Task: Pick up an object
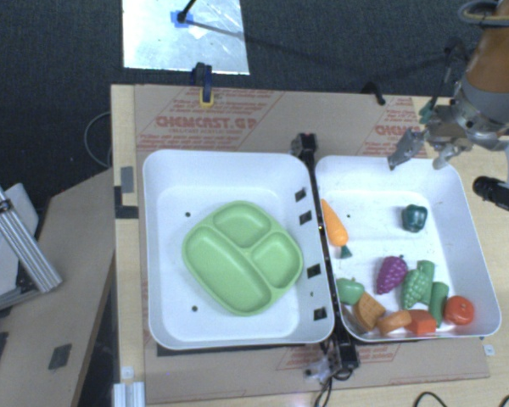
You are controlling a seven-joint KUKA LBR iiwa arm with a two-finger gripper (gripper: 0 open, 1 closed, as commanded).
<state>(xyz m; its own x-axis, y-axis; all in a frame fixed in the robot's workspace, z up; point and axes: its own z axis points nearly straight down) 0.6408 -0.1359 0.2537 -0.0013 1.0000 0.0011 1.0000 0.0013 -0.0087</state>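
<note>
The right bin (467, 206) holds toy food: an orange carrot (334, 222) at its left side, a dark green pepper (414, 218), purple grapes (391, 272), a green corn-like piece (418, 283), a red tomato (460, 310), and several more pieces along the front wall. My gripper (423, 152) hangs above the bin's far right corner, its two fingers (404, 150) spread apart with nothing between them. It is open, above and a little right of the pepper.
The left bin (165, 193) bears a light green divided plate (241, 257). Black clips (305, 145) join the bins along the middle. A blue and yellow clamp (204, 83) sits at the bench's far edge. The arm's grey and orange wrist (496, 75) fills the upper right.
</note>
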